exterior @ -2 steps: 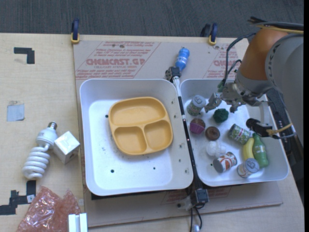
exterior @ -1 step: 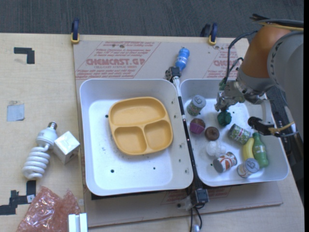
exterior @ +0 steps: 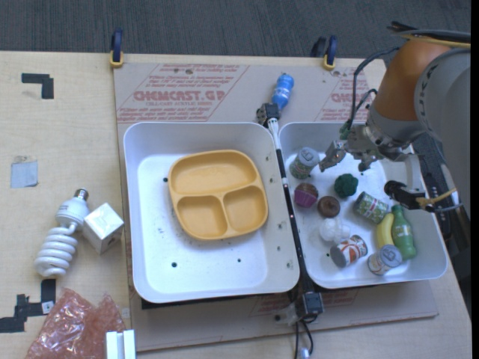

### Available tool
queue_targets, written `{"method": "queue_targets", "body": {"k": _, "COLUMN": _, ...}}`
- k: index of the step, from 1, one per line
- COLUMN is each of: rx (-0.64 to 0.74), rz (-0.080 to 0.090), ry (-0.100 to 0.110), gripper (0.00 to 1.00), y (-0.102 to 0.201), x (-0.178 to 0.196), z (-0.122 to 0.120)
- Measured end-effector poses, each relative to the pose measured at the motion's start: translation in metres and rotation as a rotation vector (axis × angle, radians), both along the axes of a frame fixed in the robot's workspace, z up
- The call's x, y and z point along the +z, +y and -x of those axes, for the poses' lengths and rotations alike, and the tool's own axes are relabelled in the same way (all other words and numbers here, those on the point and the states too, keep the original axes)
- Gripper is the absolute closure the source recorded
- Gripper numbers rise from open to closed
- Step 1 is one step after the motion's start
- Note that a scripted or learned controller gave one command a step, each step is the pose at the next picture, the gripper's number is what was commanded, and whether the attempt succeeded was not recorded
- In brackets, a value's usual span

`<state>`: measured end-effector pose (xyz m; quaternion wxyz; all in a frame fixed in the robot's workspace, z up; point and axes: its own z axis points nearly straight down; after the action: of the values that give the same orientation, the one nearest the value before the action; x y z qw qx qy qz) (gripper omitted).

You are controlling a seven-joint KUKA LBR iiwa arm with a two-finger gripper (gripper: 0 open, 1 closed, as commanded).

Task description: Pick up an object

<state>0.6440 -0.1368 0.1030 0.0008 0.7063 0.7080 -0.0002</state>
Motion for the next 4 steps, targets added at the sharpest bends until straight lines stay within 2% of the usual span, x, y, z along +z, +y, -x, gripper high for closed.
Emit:
{"method": "queue_targets", "body": {"k": 1, "rx": -0.005, "rz": 0.008, "ry": -0.004, "gripper": 0.0, "y": 0.036, "x": -0.008, "z": -0.004}}
{"method": "queue_targets", "body": {"k": 2, "rx": -0.004, "rz": -0.001, "ry": 0.001, "gripper": 0.0, "y": 0.034, "x": -0.009, "z": 0.045}}
{"method": "queue_targets", "body": {"k": 3, "rx": -0.004, "rz": -0.001, "ry": 0.0, "gripper": 0.0, "y": -0.004, "x": 0.007, "z": 0.095}}
{"method": "queue_targets", "body": {"k": 4, "rx": -0.001, "rz": 0.0, "ry": 0.0, "gripper": 0.0, "y": -0.015, "x": -0.01, "z": 0.031}}
